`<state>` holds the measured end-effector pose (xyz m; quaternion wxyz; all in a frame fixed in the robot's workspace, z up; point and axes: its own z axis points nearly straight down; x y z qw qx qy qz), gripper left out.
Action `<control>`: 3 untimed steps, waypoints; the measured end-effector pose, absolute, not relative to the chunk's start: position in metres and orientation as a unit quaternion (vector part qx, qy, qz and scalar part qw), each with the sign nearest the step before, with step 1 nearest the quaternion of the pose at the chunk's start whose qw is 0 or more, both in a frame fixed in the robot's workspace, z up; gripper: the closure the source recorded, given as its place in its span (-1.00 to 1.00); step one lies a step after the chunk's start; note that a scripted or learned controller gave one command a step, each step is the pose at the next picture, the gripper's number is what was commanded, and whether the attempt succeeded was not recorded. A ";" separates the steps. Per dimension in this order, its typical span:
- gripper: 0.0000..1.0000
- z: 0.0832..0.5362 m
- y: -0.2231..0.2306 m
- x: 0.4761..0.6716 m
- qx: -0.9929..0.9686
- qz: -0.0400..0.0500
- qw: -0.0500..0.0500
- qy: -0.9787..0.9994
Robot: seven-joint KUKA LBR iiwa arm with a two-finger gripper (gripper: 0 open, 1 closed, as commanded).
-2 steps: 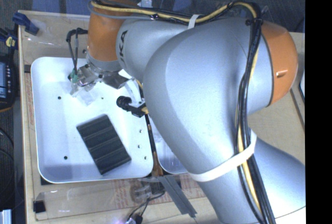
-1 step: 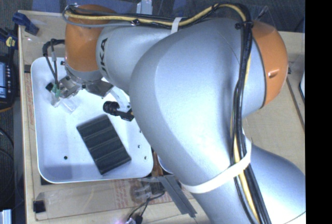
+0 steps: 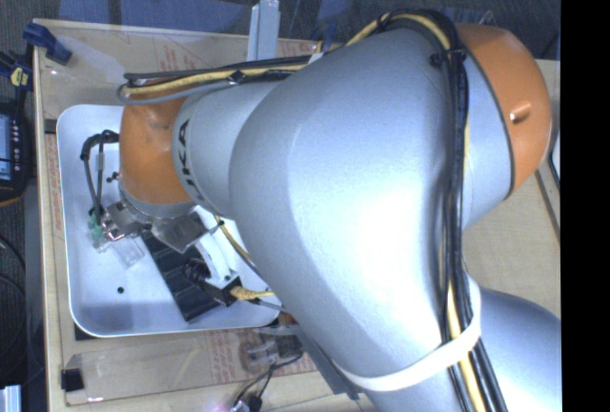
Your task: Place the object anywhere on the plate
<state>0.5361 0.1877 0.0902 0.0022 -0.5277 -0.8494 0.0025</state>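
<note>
Fingers [image 3: 122, 243] low over the left bin [image 3: 71, 210]; spread or pressed together, cannot tell, and the arm [image 3: 362, 200] blocks much. Object and plate not made out, so bearing from fingers unknown.

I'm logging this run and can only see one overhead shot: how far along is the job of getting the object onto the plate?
Done: the arm has reached across into the left white bin, and its hand sits low over the bin floor. In hand: unclear, since the arm covers most of the bin and I cannot tell what, if anything, the hand has. Left: I can't confirm any object resting on a plate, so placement remains unverified.
</note>
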 end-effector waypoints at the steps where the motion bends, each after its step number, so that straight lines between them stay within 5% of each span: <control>1: 1.00 0.093 0.114 0.573 -0.410 0.000 -0.001 -0.912; 2: 1.00 0.095 0.103 0.486 -0.425 -0.002 -0.001 -0.905; 3: 1.00 0.091 0.178 0.475 -0.526 0.001 0.001 -0.851</control>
